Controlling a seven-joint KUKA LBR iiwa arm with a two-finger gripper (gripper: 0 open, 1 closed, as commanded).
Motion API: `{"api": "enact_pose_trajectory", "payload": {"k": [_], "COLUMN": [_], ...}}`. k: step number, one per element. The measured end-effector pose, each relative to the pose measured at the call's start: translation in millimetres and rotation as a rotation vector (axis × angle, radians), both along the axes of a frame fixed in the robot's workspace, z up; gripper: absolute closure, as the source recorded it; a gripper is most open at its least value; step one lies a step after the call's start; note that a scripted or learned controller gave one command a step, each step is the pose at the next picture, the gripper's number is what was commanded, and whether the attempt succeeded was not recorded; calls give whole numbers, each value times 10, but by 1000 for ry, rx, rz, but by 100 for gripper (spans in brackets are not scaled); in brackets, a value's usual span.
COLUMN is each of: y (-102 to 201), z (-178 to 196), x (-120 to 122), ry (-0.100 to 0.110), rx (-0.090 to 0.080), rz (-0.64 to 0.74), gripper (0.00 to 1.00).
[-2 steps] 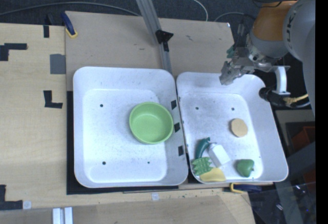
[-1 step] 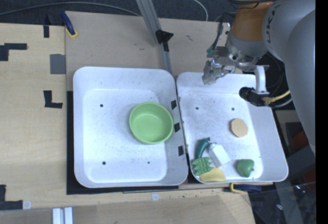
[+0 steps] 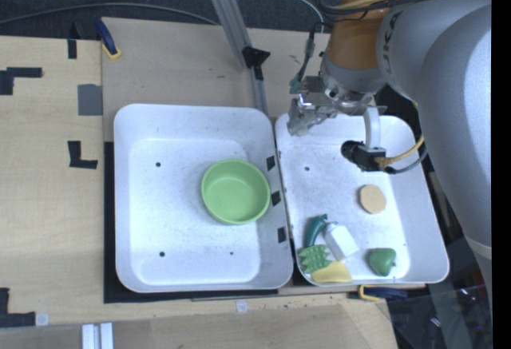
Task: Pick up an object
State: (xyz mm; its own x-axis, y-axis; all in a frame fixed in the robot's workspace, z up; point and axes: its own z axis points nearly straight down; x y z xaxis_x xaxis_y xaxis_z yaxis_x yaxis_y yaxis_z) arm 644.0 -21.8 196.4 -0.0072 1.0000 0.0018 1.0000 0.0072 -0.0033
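Observation:
My gripper (image 3: 303, 117) hangs over the far left corner of the right bin (image 3: 415, 204), with the grey arm and its orange band behind it. No object shows in it. Well in front of it, in the same bin, lie a tan round disc (image 3: 371, 199), a small green lump (image 3: 382, 260), a teal and green brush (image 3: 314, 247), a white block (image 3: 342, 242) and a yellow piece (image 3: 335, 274). A light green bowl (image 3: 235, 192) sits upright in the left bin (image 3: 152, 180).
A slanted grey metal pole (image 3: 227, 12) crosses the bench behind the bins. A black cable with a yellow wire (image 3: 375, 156) dangles from the wrist over the right bin. Black clips (image 3: 276, 197) join the bins along their shared edge.

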Motion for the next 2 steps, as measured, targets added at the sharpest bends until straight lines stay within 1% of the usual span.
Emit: {"api": "enact_pose_trajectory", "payload": {"k": [1, 2], "y": [512, 1041], "z": [9, 40], "x": [-71, -78], "ry": [0, -2], "rx": [0, 0], "rz": [0, 0], "gripper": [100, 100]}}
